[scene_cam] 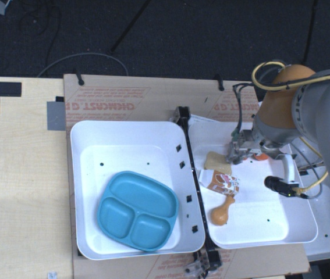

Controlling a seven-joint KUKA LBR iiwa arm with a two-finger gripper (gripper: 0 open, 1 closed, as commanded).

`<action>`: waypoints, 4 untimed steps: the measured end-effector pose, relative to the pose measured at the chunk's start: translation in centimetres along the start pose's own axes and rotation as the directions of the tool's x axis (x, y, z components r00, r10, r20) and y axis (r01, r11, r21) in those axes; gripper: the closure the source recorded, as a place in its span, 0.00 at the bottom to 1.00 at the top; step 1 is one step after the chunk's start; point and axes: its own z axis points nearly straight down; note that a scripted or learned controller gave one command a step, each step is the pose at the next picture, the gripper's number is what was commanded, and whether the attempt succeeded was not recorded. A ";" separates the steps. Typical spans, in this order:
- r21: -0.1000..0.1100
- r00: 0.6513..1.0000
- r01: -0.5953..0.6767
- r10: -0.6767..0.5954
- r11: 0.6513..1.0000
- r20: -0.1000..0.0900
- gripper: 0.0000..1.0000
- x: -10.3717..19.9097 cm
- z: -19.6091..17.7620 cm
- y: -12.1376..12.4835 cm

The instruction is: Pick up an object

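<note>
In the right bin [269,225] lie a tan block [216,160], a white and orange packet [224,183] and an orange-brown spoon-shaped piece [222,211]. A small red-orange object [262,156] peeks out just right of the gripper. My gripper [236,154] hangs low over the bin's upper part, right beside the tan block's right edge. The arm's wrist hides most of the gripper from above.
The left bin [89,156] holds a blue divided plate [137,210]. A black divider with clips [190,179] runs between the two bins. Cables and a black fitting [281,185] hang off the arm over the right bin's right side.
</note>
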 end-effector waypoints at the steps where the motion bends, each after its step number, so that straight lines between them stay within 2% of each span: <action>1: 0.005 1.000 0.002 -0.002 1.000 0.003 1.00 -0.3 -4.3 0.5; 3: 0.005 1.000 0.004 -0.004 1.000 0.003 1.00 -1.0 -14.1 1.2; 4: 0.009 1.000 0.005 -0.005 1.000 0.001 1.00 4.9 -13.2 1.2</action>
